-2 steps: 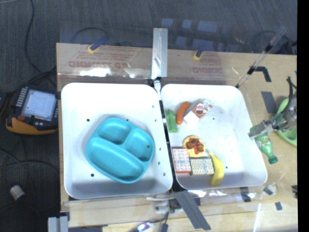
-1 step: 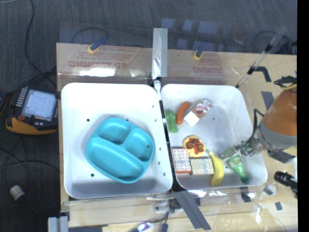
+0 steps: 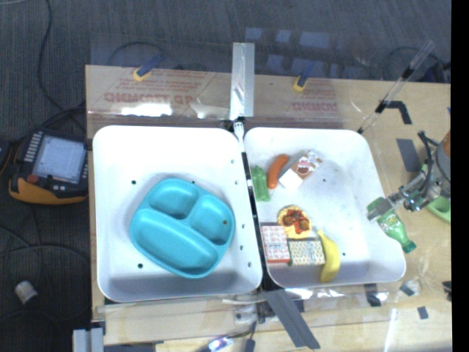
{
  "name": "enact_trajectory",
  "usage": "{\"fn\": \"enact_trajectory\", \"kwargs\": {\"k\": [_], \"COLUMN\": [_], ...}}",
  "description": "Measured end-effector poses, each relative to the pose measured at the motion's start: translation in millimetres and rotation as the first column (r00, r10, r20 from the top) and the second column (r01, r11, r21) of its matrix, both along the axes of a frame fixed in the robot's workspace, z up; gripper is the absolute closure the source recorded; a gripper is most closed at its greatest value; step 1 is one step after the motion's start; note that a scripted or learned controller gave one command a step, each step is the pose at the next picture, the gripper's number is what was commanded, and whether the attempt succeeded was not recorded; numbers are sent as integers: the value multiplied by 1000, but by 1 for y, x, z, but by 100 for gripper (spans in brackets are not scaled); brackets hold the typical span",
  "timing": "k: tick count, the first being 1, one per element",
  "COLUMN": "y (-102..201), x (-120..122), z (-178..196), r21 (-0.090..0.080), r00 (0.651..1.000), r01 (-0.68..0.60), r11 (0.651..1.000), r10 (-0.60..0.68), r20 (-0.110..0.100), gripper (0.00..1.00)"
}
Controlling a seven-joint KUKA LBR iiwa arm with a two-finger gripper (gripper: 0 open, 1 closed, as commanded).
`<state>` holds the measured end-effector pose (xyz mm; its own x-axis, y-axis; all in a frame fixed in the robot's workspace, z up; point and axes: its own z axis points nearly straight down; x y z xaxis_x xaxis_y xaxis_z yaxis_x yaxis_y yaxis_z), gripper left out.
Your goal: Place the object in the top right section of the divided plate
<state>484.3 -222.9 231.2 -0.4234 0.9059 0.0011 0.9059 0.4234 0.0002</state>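
A blue divided plate (image 3: 183, 226) with three sections lies in the left bin (image 3: 117, 160). My gripper (image 3: 412, 196) hangs at the right rim of the right bin (image 3: 352, 182), reaching in from the right edge. Just below it a green bottle (image 3: 394, 229) lies tilted across that rim, its cap end pointing to the lower right. Whether the gripper touches the bottle cannot be made out. Inside the right bin lie an orange sausage (image 3: 277, 170), a green piece (image 3: 259, 182), a white and red packet (image 3: 302, 169), a pizza slice (image 3: 294, 219), two small boxes (image 3: 292, 251) and a banana (image 3: 329, 256).
The two bins meet at a raised rim (image 3: 249, 211) between plate and toys. A light green object (image 3: 442, 210) lies on the bench right of the gripper. A metal post (image 3: 242, 79) stands behind the bins. A pendant (image 3: 51, 167) lies left of the bench.
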Motion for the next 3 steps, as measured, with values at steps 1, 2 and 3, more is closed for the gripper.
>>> {"fn": "enact_trajectory", "kwargs": {"k": [1, 2, 3], "y": [0, 0, 0], "x": [-1, 1, 0], "z": [-68, 34, 34], "r21": [0, 0, 0], "r00": [975, 939, 939], "r01": [-224, -343, -343], "r11": [975, 939, 939], "r10": [224, 343, 343], "r20": [-1, 2, 2], "gripper": [100, 100, 0]}}
